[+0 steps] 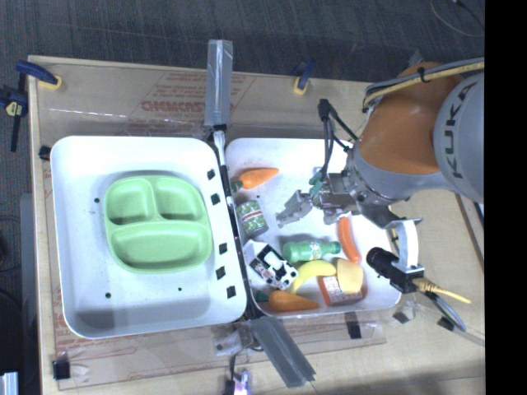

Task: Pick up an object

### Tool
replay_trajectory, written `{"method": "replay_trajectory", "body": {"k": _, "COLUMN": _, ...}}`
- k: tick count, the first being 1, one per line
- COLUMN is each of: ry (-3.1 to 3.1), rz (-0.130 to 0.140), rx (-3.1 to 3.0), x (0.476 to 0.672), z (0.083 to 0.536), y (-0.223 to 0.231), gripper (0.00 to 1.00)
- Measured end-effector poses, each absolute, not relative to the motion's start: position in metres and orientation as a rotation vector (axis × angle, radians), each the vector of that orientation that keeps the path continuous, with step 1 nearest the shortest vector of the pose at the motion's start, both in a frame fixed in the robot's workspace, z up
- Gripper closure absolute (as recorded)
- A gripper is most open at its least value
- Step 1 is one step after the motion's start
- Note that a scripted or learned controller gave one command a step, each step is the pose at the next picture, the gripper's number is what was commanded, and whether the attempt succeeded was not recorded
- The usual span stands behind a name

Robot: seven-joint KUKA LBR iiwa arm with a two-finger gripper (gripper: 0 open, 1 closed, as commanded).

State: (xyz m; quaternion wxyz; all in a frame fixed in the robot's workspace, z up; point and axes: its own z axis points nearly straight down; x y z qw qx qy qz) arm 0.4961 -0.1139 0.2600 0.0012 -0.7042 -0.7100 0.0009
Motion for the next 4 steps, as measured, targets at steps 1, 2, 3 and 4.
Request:
{"method": "replay_trajectory", "body": {"k": 1, "ry": -2.202, "rz": 0.006, "rx": -2.237, "x": 0.576, "z": 0.185, "y": -0.117, "gripper": 0.0}}
{"method": "replay_trajectory", "body": {"k": 2, "ry": -2.355, "rz": 0.008, "rx": -2.123, "x": 0.568, "z": 0.098, "y": -0.109, "gripper": 0.0}}
{"method": "replay_trajectory", "body": {"k": 3, "ry": -2.357, "rz": 0.008, "rx": -2.101, "x": 0.567, "z": 0.106, "y": -0.104, "gripper": 1.0}}
{"method": "replay_trajectory", "body": {"k": 4, "ry": -2.321, "rz": 0.002, "rx": -2.114, "x": 0.569, "z": 0.192, "y": -0.073, "gripper": 1.0}}
